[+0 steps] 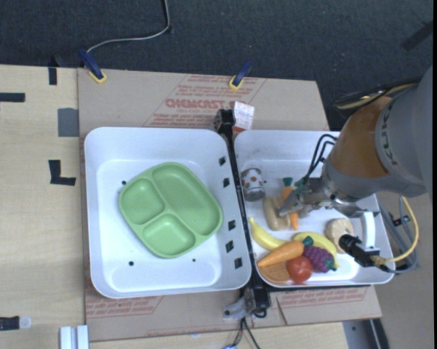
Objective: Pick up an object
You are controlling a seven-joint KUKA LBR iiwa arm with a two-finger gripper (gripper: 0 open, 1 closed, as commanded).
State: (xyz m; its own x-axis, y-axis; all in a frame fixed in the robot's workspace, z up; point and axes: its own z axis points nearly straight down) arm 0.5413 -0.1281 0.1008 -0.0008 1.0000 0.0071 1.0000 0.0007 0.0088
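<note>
right bin (276, 142): small toy-food pile, mostly in its near half. banana (265, 236) lies curved near the divider; a second yellow banana (314, 239) sits further right. carrot (283, 254) lies flat, tip pointing right, touching the red tomato (299, 269). purple grapes (318, 257) just beside the tomato. small grey can (253, 183) stands apart, nearer the divider. beige bread-like piece (273, 213) under the gripper (297, 203); contact unclear. pale round item (339, 228) at the right.

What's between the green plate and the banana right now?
In the camera view, the black divider where the two bins meet runs between the green plate and the banana; bare white bin floor lies beside it.
</note>
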